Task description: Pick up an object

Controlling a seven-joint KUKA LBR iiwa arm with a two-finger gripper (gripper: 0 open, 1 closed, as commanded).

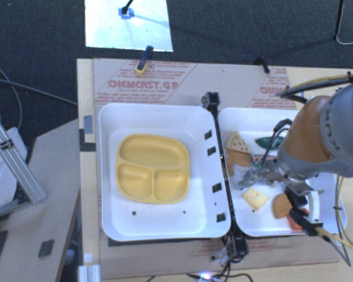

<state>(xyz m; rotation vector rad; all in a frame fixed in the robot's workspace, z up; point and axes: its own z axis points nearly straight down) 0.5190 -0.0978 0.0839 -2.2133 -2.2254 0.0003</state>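
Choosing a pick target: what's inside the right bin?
In the right bin: a yellow cheese-like block, a brown piece, a wedge. The arm covers the bin's right part.

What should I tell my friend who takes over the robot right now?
End effector: low in the right bin, among the toys; its grip can't be made out.
Right bin: pizza slice, cheese cube, brown cookie-like piece, a green item partly behind the arm.
Left bin: yellow divided tray.
Done: the arm is down at the toys.
Left: get one toy and lift it; nothing can be seen lifted yet.
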